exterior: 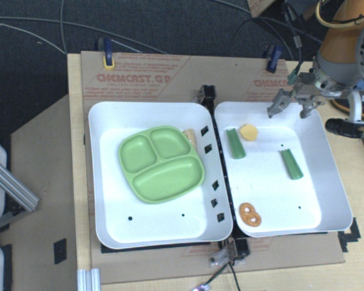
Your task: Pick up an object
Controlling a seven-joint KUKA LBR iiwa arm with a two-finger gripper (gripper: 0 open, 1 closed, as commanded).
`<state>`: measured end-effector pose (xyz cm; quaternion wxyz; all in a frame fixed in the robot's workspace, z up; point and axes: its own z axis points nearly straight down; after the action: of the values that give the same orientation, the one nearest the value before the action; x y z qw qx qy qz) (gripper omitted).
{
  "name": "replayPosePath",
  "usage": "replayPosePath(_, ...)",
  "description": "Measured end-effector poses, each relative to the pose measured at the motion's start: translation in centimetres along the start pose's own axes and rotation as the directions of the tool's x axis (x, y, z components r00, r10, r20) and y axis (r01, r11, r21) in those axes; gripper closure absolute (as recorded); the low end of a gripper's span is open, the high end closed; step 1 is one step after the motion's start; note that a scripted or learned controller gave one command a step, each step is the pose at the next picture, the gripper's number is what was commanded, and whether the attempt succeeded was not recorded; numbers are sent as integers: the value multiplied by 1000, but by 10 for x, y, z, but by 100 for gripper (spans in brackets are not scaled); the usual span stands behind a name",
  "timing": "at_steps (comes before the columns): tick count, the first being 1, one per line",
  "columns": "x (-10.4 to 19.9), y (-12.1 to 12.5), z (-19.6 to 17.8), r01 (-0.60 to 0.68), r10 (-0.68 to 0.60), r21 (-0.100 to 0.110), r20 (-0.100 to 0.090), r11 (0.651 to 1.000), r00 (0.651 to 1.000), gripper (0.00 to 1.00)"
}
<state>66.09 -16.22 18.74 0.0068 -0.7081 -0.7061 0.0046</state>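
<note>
Gripper (289,106) at far rim of right bin (327,162), near its far-right corner, fingers spread apart, nothing between them. Open white floor below it, toward bin middle. Right bin contents: two green sticks, one yellow ball, one pretzel. Left green stick (235,143) near dividing edge, yellow ball (249,132) just beside it. Right green stick (292,163) mid-bin, free space around. Pretzel (250,214) close to near rim. Left bin (109,217): one green divided plate (161,163), near its middle, broad bare floor toward near rim.

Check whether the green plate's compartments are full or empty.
Empty: all three sections of the plate show bare green. It lies flat in the left bin.
</note>
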Motion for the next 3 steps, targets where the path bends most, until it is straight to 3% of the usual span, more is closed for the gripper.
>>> replayPosePath(1, 0, 3, -10, 3, -3, -16, 3, 1000, 1000, 0)
replayPosePath(3, 7, 5, 100, 4, -4, -17, 2, 1000, 1000, 0)
